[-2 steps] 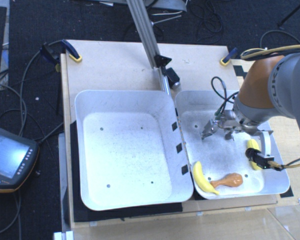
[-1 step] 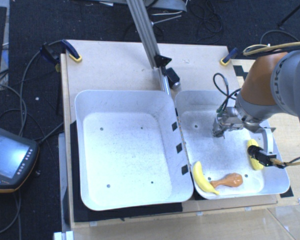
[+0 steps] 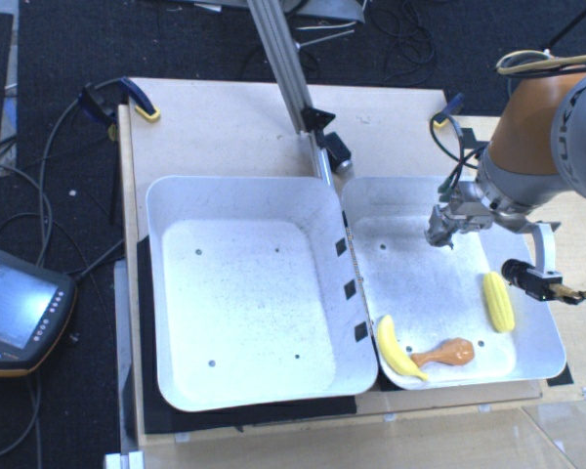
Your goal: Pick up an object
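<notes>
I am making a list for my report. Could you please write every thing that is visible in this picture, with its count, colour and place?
Bins: two, white, side by side on the bench.
Banana: one, yellow, right bin, near corner by the divider.
Corn cob: one, yellow, right bin, right side.
Chicken drumstick toy: one, orange-brown, right bin, beside the banana.
Bench: one, light wood, under the bins.
Clamps: two, blue and yellow, far bench corners.
Metal pole: one, grey, rising behind the bins.
Handheld control unit: one, grey and orange, on the floor at left.
Cables: several, black, on the floor.
Arm: one, grey with orange band, from the right.
Gripper: one, grey, over the right bin's far part.
</notes>
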Robot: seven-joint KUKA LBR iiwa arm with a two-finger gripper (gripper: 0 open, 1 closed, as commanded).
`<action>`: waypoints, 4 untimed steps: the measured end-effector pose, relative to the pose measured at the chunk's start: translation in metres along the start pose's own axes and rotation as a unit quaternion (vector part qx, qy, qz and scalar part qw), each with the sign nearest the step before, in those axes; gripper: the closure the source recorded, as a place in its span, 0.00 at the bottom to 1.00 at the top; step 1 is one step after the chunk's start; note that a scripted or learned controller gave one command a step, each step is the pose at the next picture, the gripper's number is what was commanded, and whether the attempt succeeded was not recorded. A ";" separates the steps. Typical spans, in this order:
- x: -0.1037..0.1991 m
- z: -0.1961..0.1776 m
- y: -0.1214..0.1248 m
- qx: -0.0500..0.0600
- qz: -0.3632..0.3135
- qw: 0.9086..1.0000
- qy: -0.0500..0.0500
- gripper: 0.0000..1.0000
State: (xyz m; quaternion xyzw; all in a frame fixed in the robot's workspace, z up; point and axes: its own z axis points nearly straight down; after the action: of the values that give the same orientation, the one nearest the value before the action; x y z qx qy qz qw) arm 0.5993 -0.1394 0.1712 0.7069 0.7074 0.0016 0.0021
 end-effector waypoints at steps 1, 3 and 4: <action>0.000 -0.042 0.001 0.001 0.000 1.000 0.000 1.00; 0.121 -0.040 0.007 0.003 -0.002 1.000 0.001 1.00; 0.182 -0.040 0.004 0.003 -0.003 1.000 0.001 1.00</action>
State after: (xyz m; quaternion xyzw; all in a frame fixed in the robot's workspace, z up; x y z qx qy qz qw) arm 0.6031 0.0427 0.2106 0.7050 0.7092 0.0005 -0.0005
